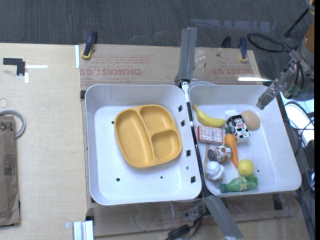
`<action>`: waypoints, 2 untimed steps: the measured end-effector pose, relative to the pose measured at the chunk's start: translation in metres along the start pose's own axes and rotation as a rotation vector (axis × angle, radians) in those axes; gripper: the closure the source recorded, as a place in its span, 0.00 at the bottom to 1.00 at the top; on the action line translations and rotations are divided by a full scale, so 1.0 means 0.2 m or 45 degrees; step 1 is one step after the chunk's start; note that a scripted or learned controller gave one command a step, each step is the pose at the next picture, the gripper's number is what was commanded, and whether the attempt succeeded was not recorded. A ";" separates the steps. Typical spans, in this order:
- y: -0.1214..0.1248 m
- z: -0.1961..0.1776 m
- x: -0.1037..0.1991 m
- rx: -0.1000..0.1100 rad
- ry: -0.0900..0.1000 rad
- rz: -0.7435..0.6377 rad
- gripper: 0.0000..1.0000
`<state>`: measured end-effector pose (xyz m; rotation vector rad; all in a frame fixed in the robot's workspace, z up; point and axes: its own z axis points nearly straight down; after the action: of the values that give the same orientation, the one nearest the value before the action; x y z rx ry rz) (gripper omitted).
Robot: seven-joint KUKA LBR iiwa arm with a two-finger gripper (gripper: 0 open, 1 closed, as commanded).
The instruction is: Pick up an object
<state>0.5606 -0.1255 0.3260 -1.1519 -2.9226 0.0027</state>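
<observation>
Smooth yellow divided plate (148,134) in left bin (100,149), curved banana (208,117), tapered carrot (231,147), round lemon (245,167) in right bin (282,159), pincer (265,100) above its rim, grip impossible to tell

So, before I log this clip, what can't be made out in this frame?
- End effector: too small and blurred at the right bin's far corner to tell whether it is open or shut.
- Arm: cut off by the right edge.
- Carton and can: labels too small to read.
- Brown bag: cut off by the left edge.
</observation>
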 end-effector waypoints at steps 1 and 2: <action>0.00 0.00 0.00 0.000 0.000 0.000 0.00; 0.07 0.72 0.06 0.001 0.003 0.134 0.00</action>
<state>0.5621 -0.1076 0.1820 -1.3026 -2.8560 0.0028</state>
